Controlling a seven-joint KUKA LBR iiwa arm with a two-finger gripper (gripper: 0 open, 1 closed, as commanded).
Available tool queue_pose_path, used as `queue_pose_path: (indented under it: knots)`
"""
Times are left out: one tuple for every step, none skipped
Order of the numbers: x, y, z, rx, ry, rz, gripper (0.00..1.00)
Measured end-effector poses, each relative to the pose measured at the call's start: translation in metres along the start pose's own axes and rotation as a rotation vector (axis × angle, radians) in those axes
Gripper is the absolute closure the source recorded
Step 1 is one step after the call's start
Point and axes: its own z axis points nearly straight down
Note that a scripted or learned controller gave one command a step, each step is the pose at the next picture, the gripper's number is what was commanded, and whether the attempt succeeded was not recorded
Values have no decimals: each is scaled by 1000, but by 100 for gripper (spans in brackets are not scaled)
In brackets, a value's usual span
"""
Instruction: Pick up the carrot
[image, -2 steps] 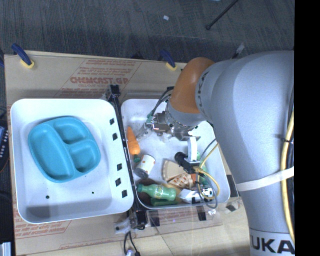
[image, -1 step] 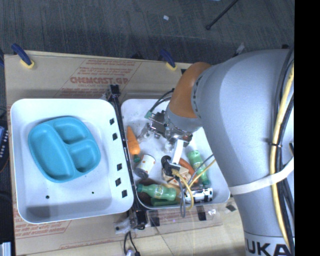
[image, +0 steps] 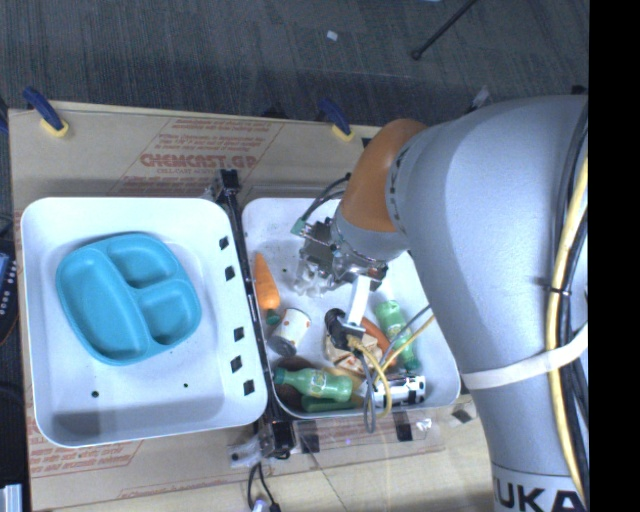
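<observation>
A blue divided plate (image: 127, 295) is sitting in the left bin (image: 60, 405). In the right bin (image: 268, 218), the carrot (image: 265, 283) is lying untouched along the left wall. The hand (image: 318, 272) is hovering just beside it; its state I cannot tell. Grasp and lift are both remaining.

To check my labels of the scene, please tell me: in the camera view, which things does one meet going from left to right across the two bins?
Blue divided plate in the left bin → carrot by the right bin's left wall → small white cup → gripper → green bottle.
</observation>
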Motion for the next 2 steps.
queue_pose_path:
  knots:
    - [0, 0, 0, 0, 0, -1, 0]
    - [-5, 10, 8, -16, -2, 116, 0]
